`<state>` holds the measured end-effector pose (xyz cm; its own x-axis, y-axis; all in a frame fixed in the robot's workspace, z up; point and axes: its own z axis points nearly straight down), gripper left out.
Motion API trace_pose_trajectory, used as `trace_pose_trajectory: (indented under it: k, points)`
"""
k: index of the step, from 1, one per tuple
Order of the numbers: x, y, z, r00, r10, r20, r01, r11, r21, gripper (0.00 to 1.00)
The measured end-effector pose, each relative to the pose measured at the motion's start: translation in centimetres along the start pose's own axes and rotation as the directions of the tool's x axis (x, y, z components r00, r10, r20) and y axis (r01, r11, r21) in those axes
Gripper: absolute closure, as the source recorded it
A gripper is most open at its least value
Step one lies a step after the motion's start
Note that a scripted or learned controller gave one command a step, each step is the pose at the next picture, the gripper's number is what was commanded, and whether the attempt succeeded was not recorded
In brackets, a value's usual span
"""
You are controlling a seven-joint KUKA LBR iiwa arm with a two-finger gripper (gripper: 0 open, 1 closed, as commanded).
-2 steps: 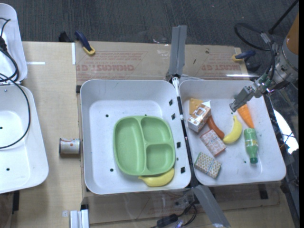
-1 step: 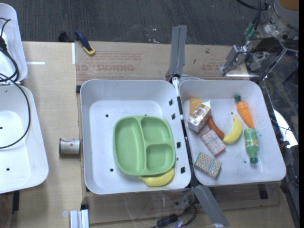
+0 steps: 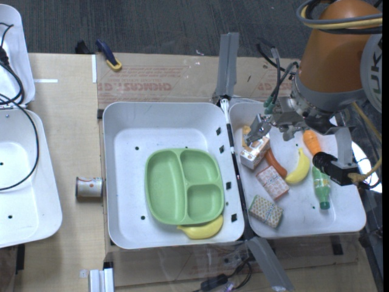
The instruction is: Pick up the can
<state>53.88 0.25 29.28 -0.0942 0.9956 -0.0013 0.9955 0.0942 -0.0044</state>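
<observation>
I am seeing the gripper (image 3: 260, 129) hanging over the right bin (image 3: 352, 221), fingers apart and gripping nothing. The can (image 3: 89, 187) is lying on the bench, far outside that bin. I judge the pick is not yet begun.

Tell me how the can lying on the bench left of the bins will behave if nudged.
The can lies on its side on bare bench, so it would probably roll. It looks small, likely light. Its smooth round wall may slip in a two-finger pinch.
</observation>
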Motion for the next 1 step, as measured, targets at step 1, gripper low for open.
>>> trace_pose_trajectory:
  k: [1]
  points:
    - [4.89,-1.93,10.31,0.906,0.424,0.001,-0.424,0.906,0.003,0.0]
